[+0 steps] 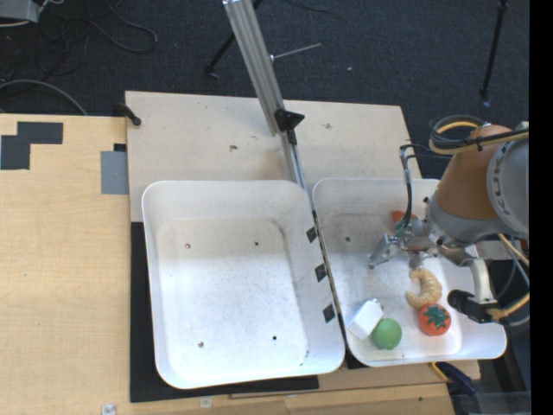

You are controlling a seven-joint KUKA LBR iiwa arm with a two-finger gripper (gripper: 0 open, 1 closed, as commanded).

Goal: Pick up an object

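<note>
Two shallow white plastic bins with rounded corners sat side by side on a pale wooden bench. The left bin (pixel 233 292) had a matte, finely speckled floor with a few small dark dots. The right bin (pixel 346 223) held the objects, all grouped toward its near right corner: a white blocky piece (pixel 365 316) tilted near the divider, a smooth green ball (pixel 387 334) touching it on the right, a tan, curled, lumpy croissant-like item (pixel 423 287) further up, and a glossy red tomato-like toy with a green top (pixel 435 320) just below that. A small red object (pixel 397 218) showed partly behind the arm, shape unclear. The grey arm with its orange band (pixel 467 180) reached in from the right, and the metal gripper (pixel 386 251) hung low over the right bin's floor, just left of the croissant-like item. Whether it was open or closed, or had hold of anything, could not be told. A ribbed aluminium post (pixel 259 63) slanted up from between the bins.
</note>
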